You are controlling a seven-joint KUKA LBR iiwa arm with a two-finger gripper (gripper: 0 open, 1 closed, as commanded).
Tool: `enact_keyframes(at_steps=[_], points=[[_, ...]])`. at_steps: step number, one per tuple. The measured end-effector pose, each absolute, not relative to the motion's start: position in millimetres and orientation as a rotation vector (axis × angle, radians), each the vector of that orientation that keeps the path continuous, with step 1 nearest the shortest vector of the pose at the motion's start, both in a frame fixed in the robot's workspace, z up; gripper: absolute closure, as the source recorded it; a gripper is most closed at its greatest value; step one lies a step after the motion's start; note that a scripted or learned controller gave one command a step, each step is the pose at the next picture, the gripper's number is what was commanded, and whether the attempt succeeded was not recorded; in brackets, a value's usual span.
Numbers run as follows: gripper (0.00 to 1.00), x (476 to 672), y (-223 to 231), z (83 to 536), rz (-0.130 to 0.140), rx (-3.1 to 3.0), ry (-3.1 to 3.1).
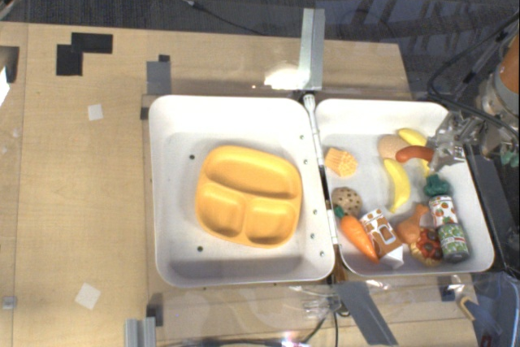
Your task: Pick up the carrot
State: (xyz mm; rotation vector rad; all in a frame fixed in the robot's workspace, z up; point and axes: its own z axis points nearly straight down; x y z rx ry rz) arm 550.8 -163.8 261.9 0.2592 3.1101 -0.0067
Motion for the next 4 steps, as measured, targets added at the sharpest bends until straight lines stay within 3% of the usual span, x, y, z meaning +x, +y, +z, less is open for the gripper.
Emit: enact_keyframes(at_steps=[1, 2, 3, 4], points=[[1.00, 573.2, -121, 190, 0.003, 0.072, 3.136], [1.00, 640.2, -89, 112, 0.004, 0.263, 3.127], [1.00, 639.1, -150, 238, -0.008, -0.003, 3.121], [1.00, 654.5, -134, 132, 0.004, 0.015, 3.140]])
